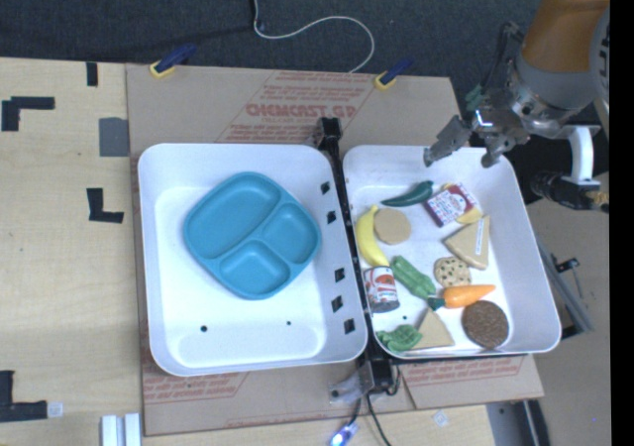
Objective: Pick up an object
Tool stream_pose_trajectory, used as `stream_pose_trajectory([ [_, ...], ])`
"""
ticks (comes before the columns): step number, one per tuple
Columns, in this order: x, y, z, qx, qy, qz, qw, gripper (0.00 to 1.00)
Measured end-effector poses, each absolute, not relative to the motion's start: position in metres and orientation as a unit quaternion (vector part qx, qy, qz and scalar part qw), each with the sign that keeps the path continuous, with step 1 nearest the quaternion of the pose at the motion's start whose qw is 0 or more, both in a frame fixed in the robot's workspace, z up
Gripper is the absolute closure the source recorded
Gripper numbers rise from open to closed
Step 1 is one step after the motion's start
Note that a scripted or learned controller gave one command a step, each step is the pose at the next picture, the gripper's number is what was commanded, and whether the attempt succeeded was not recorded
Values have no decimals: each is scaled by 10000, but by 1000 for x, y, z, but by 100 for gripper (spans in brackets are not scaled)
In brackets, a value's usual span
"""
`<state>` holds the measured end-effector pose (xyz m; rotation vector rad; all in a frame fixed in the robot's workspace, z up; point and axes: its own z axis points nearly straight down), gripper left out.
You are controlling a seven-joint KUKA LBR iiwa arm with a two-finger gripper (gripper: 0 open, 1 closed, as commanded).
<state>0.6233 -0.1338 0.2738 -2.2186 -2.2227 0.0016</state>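
Two white bins sit side by side on a sheet of cardboard [287, 112] laid over the bench. The left bin [163, 335] carries a blue divided plate [252, 234], lying tilted toward the upper part of the bin. The right bin [530, 276] is crowded with toy food: a yellow banana [369, 239] along its left side, a tan round cookie [392, 227] touching the banana, a dark green pepper [408, 194] just above that, and a red packet [448, 204] beside the pepper. Further down lie a pale cheese wedge [472, 242], a chocolate-chip cookie [451, 271], a green pickle [414, 278], an orange carrot [466, 294], a small can [382, 288] with a red label, a brown burger patty [485, 323], a tan triangular sandwich piece [434, 330] and a green leafy bit [400, 339] at the bottom.

The arm reaches in from the right, its orange band high in the upper right corner. The gripper [463, 149] hangs over the upper edge of the right bin — its two dark fingers spread well apart, with nothing between them. One fingertip [437, 155] points down toward the bin's back wall, above the pepper and the packet, apart from both.

A white cable [307, 30] loops across the dark floor behind the bench, and two clips — yellow and blue — pin the cardboard's back corners.
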Motion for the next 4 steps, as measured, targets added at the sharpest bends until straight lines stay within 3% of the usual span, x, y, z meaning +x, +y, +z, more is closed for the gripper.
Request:
stream_pose_trajectory([
  [1,537,-99,242,-7071,-7071,27,47,0],
  [2,491,-80,255,-7064,-7079,10,22,0],
  [3,482,-1,180,-7044,-7098,25,46,0],
  [4,483,-5,193,-7065,-7077,15,20,100],
])
